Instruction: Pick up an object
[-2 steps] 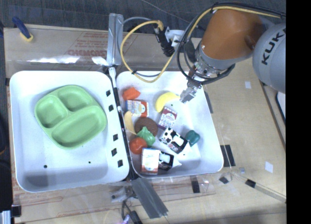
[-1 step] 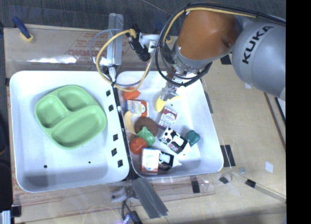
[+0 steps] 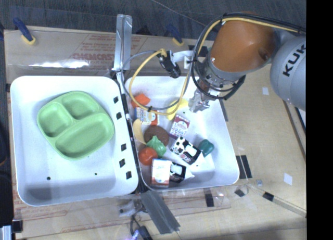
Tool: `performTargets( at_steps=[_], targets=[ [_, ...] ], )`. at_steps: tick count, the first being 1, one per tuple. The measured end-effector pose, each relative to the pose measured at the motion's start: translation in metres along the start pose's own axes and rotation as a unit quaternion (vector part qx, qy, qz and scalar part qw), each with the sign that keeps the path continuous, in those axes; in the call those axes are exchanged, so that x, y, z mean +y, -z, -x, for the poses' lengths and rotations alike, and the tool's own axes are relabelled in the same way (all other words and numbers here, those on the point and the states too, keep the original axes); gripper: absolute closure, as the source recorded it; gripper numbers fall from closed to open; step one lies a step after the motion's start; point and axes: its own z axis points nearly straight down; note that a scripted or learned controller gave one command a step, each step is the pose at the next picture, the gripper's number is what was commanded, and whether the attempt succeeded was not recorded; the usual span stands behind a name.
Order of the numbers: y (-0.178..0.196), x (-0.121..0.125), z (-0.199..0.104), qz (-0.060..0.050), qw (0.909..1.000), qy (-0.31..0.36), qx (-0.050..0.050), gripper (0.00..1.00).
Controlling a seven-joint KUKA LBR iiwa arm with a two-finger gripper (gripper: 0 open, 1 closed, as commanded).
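Observation:
The right bin holds a pile of small toys. Among them are an orange piece, a small purple-and-white carton, a brown round piece, a red tomato-like piece, a black-and-white cow-patterned item, a teal object and an orange-and-white carton. My gripper hangs below the orange wrist band over the bin's back right part, just above and right of the purple carton. Nothing visibly sits in it.
The left bin carries a green divided plate. A yellow cable and black hoses loop from the wrist over the right bin's back edge. A metal divider stands between the bins.

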Motion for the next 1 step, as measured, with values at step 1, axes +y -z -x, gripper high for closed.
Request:
performTargets(
  at_steps=[1],
  targets=[
    [0.0002, -0.0033, -0.0001, -0.001, 1.0, 0.002, 0.0, 0.0]
  ],
)
